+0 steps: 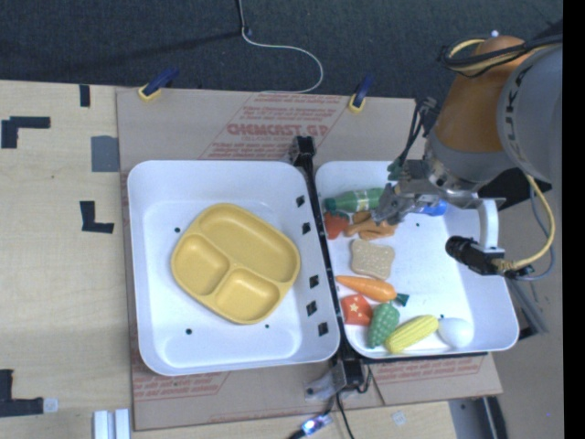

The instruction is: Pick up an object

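Bins, two, white, stood side by side on a cardboard sheet. Left bin [155, 245] held a yellow divided plate [235, 262]. Right bin [489, 309] held toy food: a green bottle [356, 199] at the far left corner, a bread slice [372, 260] mid-left, a carrot [366, 287] just nearer, then a red piece [356, 310], a green pickle [384, 322], a corn cob [411, 332] and a white egg [455, 331] along the near edge. Gripper [391, 205] hung low over the far left part of the right bin, just beside the bottle and above an orange-brown piece [370, 225]; whether its fingers were spread or closed could not be told.
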Robot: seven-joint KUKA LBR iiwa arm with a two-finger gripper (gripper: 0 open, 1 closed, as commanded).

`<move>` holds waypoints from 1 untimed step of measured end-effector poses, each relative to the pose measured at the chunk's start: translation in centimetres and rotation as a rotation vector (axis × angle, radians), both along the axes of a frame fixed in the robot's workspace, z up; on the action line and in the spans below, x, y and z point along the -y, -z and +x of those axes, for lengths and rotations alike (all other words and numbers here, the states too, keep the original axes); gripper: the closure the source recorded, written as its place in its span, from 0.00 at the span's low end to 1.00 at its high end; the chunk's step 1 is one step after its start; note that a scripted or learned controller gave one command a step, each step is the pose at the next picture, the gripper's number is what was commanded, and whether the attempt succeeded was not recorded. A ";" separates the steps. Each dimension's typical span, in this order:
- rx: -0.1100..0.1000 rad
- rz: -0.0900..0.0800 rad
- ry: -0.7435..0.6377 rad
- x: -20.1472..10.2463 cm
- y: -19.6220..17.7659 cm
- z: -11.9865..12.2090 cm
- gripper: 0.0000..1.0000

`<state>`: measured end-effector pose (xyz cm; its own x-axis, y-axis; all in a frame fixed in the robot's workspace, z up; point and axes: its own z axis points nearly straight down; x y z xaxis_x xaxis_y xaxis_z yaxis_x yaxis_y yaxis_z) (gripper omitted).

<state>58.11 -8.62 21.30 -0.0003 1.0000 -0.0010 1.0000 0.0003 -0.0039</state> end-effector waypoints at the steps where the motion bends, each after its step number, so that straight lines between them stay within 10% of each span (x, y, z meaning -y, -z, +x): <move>1: 0.004 0.001 -0.002 -0.3 -2.2 0.2 1.00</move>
